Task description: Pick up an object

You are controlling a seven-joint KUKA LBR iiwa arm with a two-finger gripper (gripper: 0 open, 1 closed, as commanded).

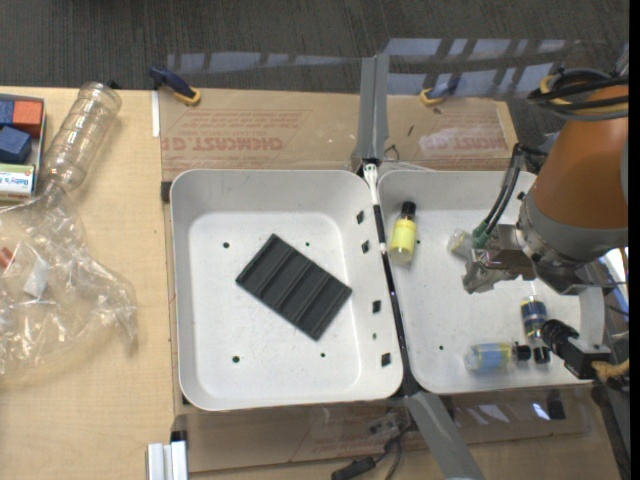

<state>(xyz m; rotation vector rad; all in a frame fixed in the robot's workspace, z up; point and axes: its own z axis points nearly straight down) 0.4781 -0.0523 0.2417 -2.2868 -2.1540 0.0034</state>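
In the left bin [200, 368] a dark grey ribbed slab [294, 285] lies flat at a slant. The right bin [440, 373] holds a small yellow bottle with a black cap [403, 236] near its left wall. A small clear bottle [490, 357] lies on its side near the front, and a small blue item [533, 315] sits just right of it. My gripper [487, 265] hangs over the middle of the right bin, right of the yellow bottle and above the clear one. A pale, clear scrap [461, 241] shows at its left side.
An empty plastic bottle [75, 138], a crumpled clear bag [50, 278] and a box of coloured blocks [20, 128] lie on the bench left of the bins. The arm's orange band [590, 173] and cables crowd the right bin's right side.
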